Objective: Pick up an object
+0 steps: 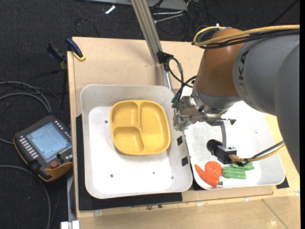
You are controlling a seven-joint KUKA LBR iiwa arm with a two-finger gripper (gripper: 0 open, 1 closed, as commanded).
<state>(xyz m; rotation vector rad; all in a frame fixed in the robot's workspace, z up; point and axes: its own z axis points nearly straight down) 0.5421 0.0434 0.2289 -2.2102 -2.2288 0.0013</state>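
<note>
I cannot tell the pincer's (181, 120) state; I judge the orange toy (209, 172) light and slick, best pinched mid-body.

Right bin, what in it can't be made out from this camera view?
Right bin: camera view, far part hidden under the arm.
Green toy vegetable: camera view, too small to name.
Orange-red toy vegetable: camera view, blurred, kind unclear.
</note>
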